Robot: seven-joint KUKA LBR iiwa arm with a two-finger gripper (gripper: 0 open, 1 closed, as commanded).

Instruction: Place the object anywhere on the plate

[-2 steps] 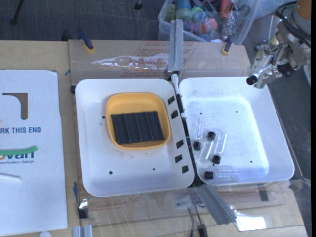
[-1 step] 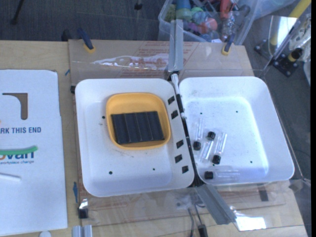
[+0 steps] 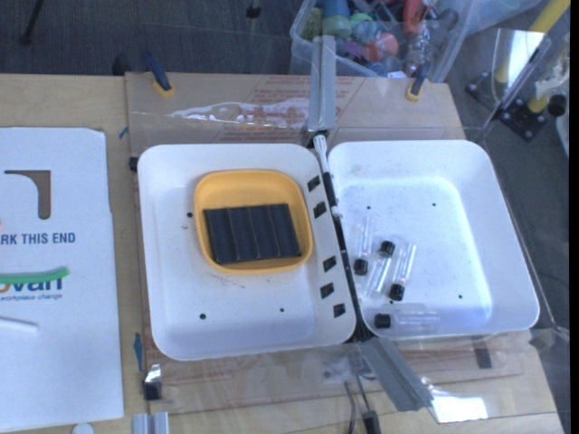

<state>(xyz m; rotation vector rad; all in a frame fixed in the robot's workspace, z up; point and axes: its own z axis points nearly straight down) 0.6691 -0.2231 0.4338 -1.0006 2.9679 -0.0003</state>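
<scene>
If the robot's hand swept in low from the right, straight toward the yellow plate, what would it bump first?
Probably the right bin's outer rim, then the clear tubes with black caps lying inside; how high it travels would decide.

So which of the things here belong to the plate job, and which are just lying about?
Belongs to the job:
- yellow plate in the left bin
- dark ribbed block, already lying on it
- clear vials with black caps in the right bin, possibly next to place

Just lying about:
- tub of colourful toys
- white printed board
</scene>
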